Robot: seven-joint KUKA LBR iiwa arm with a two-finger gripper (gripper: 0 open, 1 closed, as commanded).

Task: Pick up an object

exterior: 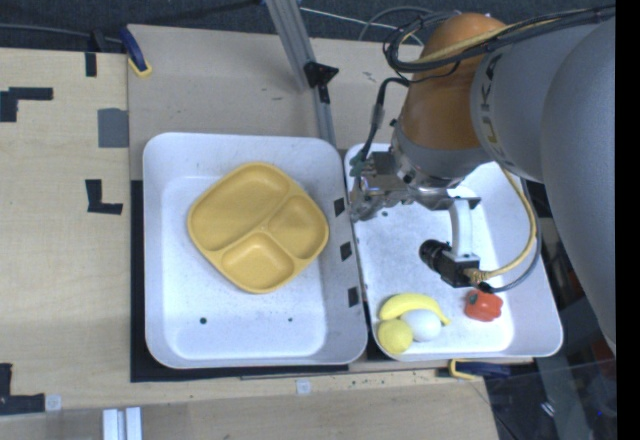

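Note:
In the right bin [520, 338], near its front edge, lie a yellow banana [412, 305], a yellow lemon [394, 335], a white egg-shaped object [426, 326] and a small red pepper-like toy [483, 305]. My gripper [372, 193] hangs over the rear left part of that bin, close to the wall shared with the left bin, well behind those objects. The wrist and orange band above cover most of it. A black fitting [445, 262] on the arm's cable hangs over the bin's middle.
The left bin [170, 328] holds a yellow three-compartment plate [258, 225]. A grey metal pole [285, 13] slants in from the top toward the bins' rear. The arm's grey body fills the right side. Cables loop around the wrist.

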